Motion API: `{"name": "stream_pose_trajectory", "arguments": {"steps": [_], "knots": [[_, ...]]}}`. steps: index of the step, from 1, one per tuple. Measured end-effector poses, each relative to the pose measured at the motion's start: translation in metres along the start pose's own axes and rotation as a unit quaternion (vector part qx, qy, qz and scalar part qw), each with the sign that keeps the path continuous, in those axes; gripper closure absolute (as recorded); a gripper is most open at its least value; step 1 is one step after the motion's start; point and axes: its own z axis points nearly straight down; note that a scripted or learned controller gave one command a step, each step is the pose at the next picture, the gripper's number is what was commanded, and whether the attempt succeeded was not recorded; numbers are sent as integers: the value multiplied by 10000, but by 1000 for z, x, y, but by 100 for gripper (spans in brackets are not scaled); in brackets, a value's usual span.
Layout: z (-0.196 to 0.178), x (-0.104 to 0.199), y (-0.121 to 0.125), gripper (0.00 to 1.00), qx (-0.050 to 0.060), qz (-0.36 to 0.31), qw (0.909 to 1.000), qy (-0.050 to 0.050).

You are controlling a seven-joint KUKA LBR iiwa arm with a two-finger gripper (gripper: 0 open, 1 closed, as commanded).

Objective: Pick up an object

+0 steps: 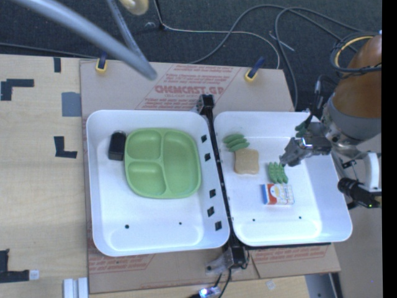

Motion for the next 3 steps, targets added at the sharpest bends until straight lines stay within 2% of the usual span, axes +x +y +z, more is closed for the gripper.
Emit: {"name": "stream_pose_trajectory", "arguments": {"steps": [1,2,3], "knots": [[6,60,9,100,12,-26,10000,4],[20,112,33,100,17,-23,10000,1],[19,166,46,100,14,-29,10000,4]]}}
